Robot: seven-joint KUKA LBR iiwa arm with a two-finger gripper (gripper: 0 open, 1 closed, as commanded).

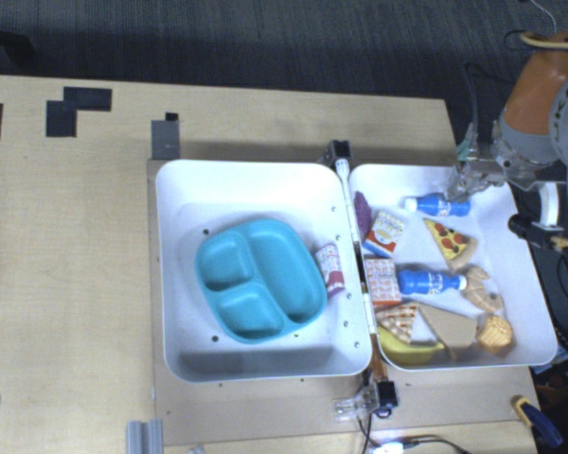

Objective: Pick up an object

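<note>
The right bin (pixel 540 343) holds many small toy foods. A small blue bottle (pixel 437 205) lies at its back, with a pizza slice (pixel 450 239) just in front of it. A second blue bottle (pixel 432 281) lies in the middle. My gripper (pixel 470 183) hangs at the bin's back right, right beside the cap end of the small blue bottle. Nothing is seen held in it. The grey arm with its orange band (pixel 535 97) comes in from the upper right.
The left bin (pixel 175 253) carries a blue divided plate (pixel 260 280) and a small can (pixel 331 270) by the dividing wall. The right bin also has a purple item (pixel 363 211), snack boxes (pixel 382 253), a banana (pixel 412 352) and bread pieces (pixel 494 332).
</note>
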